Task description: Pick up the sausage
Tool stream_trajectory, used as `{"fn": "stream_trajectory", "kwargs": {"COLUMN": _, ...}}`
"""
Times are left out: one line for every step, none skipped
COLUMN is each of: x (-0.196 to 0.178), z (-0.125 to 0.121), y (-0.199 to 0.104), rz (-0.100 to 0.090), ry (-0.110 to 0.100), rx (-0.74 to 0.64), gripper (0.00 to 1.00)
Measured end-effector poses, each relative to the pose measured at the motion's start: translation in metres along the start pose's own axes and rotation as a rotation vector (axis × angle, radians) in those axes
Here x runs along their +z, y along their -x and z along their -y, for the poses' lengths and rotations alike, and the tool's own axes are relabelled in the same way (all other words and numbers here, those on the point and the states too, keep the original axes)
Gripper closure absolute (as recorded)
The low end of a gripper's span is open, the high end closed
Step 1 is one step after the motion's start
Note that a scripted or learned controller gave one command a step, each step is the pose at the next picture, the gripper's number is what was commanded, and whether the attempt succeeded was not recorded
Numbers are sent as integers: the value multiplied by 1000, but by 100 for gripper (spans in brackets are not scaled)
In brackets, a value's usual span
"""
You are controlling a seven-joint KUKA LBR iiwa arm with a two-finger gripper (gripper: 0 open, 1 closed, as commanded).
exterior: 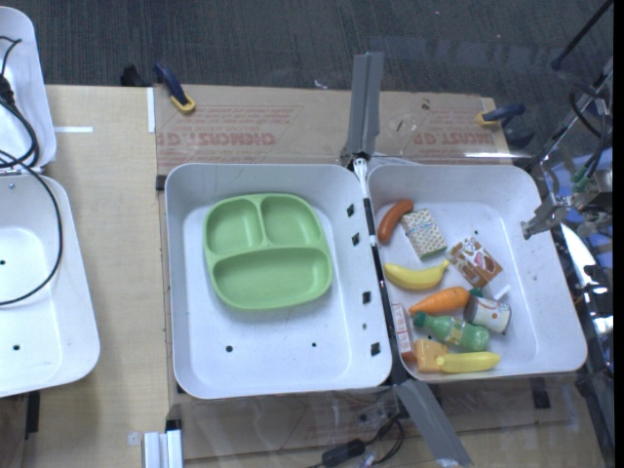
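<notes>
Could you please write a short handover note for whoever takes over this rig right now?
Gripper: the arm sits at the right edge of the camera view, beyond the right bin; its finger state cannot be read.
Sausage: lies in the right bin's far left corner, beside a small patterned carton, above the banana.
Left bin: holds a green divided plate.
Done: nothing visible; the sausage is untouched in the bin.
Left: reach in, grasp the sausage, lift it clear.
</notes>
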State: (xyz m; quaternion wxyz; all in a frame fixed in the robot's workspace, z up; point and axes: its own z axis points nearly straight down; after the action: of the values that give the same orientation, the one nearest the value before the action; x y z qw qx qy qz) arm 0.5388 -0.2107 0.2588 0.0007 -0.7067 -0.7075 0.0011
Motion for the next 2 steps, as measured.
{"fn": "stream_trajectory", "kwargs": {"x": -10, "z": -18, "y": -14, "rz": 1, "ry": 1, "rx": -131, "gripper": 0}}
{"fn": "stream_trajectory", "kwargs": {"x": -60, "z": 9, "y": -17, "rz": 2, "ry": 2, "rx": 178, "gripper": 0}}
